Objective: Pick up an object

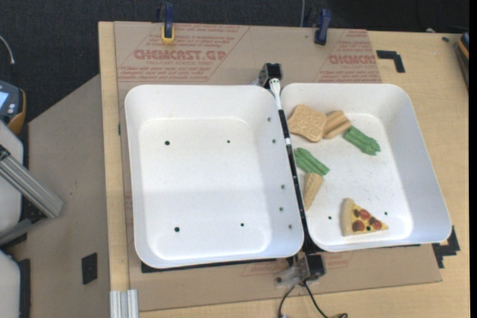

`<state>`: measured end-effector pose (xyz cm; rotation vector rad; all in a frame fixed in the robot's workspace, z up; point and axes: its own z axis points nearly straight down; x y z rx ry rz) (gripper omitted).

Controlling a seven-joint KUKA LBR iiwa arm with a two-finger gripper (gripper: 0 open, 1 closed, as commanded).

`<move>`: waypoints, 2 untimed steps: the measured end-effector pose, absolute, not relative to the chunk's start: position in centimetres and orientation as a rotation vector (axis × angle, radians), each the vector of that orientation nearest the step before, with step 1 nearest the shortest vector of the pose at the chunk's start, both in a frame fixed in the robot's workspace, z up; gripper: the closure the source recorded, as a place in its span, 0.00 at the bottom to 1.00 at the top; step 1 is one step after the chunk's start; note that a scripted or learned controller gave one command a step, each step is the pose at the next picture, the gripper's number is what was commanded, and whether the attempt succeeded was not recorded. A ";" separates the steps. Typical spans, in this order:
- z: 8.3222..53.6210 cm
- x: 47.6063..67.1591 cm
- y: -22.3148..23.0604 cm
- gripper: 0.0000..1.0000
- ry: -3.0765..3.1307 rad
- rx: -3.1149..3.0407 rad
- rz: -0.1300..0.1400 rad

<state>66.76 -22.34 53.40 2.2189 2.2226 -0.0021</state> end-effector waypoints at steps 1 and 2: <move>53.4 66.8 -22.3 0.00 2.223 2.219 -0.002; 53.4 66.8 -22.3 0.00 2.223 2.219 -0.002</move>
